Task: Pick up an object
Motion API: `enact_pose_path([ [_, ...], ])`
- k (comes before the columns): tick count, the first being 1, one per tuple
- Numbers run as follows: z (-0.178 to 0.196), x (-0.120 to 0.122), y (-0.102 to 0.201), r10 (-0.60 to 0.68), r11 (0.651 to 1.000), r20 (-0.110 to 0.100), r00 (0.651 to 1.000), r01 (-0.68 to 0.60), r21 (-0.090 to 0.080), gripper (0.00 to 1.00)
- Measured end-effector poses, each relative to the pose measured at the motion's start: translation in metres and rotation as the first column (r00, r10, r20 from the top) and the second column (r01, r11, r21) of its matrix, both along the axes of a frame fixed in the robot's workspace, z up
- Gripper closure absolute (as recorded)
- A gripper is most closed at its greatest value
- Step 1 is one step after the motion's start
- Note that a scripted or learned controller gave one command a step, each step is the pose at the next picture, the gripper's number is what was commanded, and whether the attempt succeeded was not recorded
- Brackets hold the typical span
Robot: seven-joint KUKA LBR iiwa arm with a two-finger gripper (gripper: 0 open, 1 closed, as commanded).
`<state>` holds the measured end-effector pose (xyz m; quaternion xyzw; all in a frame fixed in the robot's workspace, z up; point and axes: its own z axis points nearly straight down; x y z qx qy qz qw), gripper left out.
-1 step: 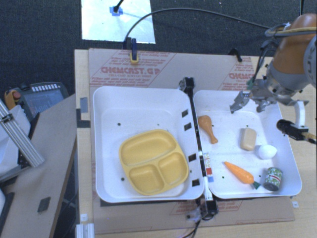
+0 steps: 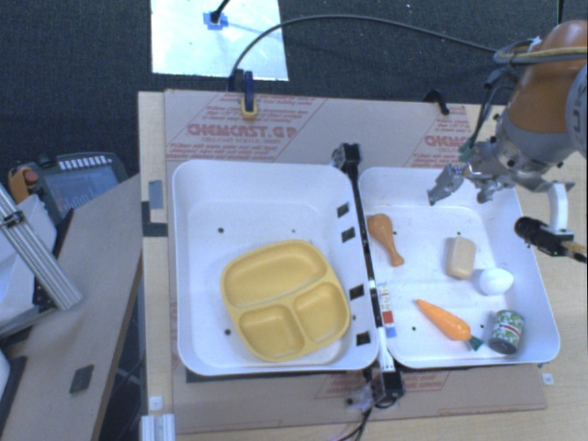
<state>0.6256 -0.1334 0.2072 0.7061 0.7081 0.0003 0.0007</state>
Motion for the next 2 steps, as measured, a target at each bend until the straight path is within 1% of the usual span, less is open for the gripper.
enact_pose_path([
  [1, -0.055, -0.006, -0.008, -0.002, 1.000, -0.004, 1.000, 0.002, 0.000, 0.00],
  [2, -0.118, -0.008, -0.009, -0.002, 1.000, -0.005, 1.000, 0.002, 0.001, 0.00],
])
